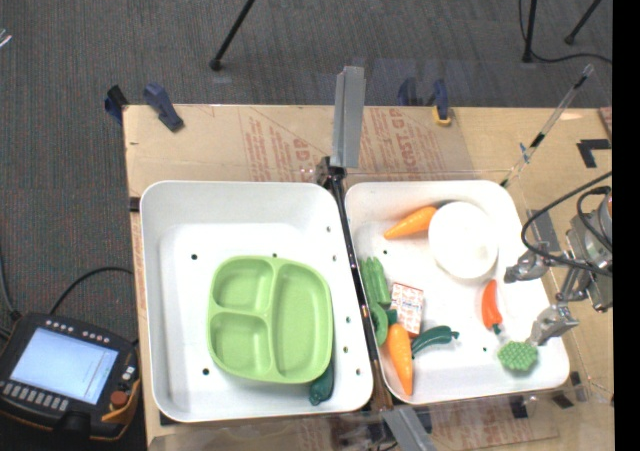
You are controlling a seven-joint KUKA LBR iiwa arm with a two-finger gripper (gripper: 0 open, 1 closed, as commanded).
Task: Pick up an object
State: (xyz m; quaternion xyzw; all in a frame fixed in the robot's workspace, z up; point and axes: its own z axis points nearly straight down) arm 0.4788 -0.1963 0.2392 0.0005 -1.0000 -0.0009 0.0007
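Teach pendant (pixel 62 371) with lit screen at far left, off the tabletop (pixel 250 144). Left bin (pixel 160 239) holding a green divided plate (pixel 270 319), with a dark green vegetable (pixel 322 389) tucked at the plate's lower right edge. Right bin (pixel 520 229) crowded with toy food: green pods (pixel 376 284) along the left wall, orange carrot (pixel 412 223) touching a white round plate (pixel 465 239), small printed packet (pixel 406 305), second carrot (pixel 401 359), dark green pepper (pixel 433 339), red chili (pixel 491 306), green knobbly ball (pixel 518 356) at lower right. Hand (pixel 535 297) at the bin's right edge, fingers spread wide, holding nothing, lower finger just beside the ball.
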